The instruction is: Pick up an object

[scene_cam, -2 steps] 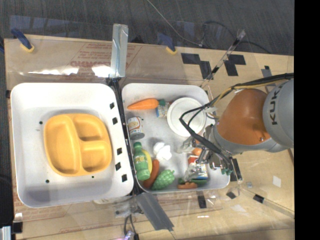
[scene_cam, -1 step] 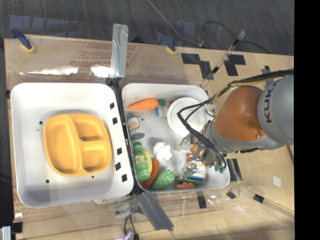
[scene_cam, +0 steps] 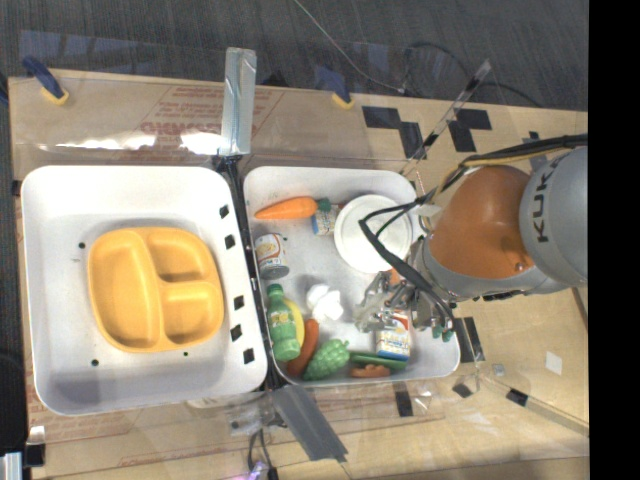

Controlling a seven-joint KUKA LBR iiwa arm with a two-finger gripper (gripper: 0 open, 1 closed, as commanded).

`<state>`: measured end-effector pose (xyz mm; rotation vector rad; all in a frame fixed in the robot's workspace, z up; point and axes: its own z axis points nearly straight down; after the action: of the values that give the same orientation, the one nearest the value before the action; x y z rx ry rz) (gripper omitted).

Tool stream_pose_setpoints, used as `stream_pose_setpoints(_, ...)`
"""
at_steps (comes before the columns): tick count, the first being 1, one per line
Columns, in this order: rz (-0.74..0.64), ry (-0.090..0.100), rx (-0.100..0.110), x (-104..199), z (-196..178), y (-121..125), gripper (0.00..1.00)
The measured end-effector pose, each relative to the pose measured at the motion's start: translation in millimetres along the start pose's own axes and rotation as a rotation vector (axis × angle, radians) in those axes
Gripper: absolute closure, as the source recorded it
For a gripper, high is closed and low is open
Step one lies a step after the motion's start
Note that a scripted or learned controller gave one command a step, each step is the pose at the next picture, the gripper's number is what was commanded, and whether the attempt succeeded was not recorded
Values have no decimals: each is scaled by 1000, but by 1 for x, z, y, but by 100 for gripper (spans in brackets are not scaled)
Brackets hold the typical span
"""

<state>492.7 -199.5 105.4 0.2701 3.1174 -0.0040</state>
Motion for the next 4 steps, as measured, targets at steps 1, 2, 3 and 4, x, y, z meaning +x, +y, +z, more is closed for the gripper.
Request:
stream_pose_setpoints(1,397,11,-1,28,-51,79,100)
stream_pose_setpoints(2,513,14,2,-31,-18,96,100)
stream_pose_setpoints(3,608,-1,0,-98,-156,63,100)
stream_pose_setpoints(4,582,21,4,-130,-87,100,100)
